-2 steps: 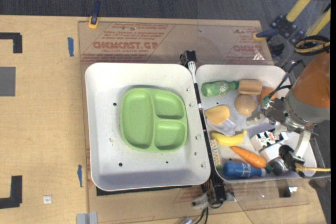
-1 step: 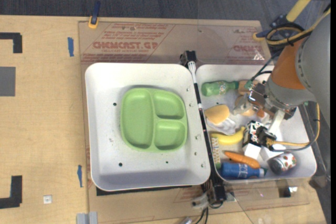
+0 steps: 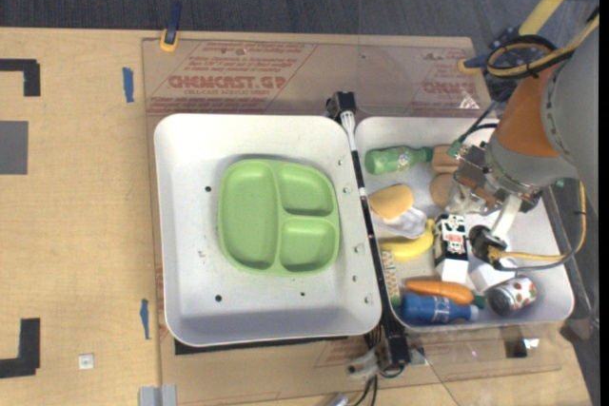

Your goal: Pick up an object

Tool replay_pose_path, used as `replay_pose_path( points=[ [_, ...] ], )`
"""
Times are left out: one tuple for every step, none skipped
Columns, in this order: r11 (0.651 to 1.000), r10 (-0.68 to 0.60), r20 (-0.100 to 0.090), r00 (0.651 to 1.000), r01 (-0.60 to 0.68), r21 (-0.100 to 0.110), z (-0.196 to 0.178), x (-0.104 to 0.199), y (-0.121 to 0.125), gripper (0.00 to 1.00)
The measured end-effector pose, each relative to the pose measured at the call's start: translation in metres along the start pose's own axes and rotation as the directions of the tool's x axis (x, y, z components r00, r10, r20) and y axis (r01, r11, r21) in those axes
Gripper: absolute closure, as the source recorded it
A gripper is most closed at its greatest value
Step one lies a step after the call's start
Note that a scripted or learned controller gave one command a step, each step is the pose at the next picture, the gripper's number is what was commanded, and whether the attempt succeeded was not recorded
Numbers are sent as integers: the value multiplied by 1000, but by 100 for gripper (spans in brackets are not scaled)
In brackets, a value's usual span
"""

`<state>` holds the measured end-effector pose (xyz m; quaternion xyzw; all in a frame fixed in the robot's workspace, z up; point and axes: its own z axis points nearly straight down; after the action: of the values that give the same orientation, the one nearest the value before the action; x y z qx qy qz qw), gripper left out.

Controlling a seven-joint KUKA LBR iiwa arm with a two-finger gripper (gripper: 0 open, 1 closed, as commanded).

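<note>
The arm reaches into the right bin (image 3: 561, 285); its jaws (image 3: 473, 195) sit low over the clutter, state indeterminable. Nearby objects: green bottle (image 3: 395, 159), banana (image 3: 407, 248), carrot (image 3: 440, 289), blue bottle (image 3: 436, 309). The left bin (image 3: 190, 290) holds a green tray (image 3: 279, 215).

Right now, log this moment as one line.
arm: over right bin | gripper: low among items | left bin: green tray

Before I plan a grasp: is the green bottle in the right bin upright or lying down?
Lying down. The green bottle rests on its side along the right bin floor, long axis horizontal, near the far wall.
</note>
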<state>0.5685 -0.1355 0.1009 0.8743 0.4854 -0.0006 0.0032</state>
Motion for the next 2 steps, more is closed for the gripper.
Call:
replay_pose_path(
  points=[
    [995, 102, -5, 995, -102, 0, 12, 40, 70, 100],
    [976, 217, -8, 976, -217, 5, -88, 71, -2, 100]
  ],
)
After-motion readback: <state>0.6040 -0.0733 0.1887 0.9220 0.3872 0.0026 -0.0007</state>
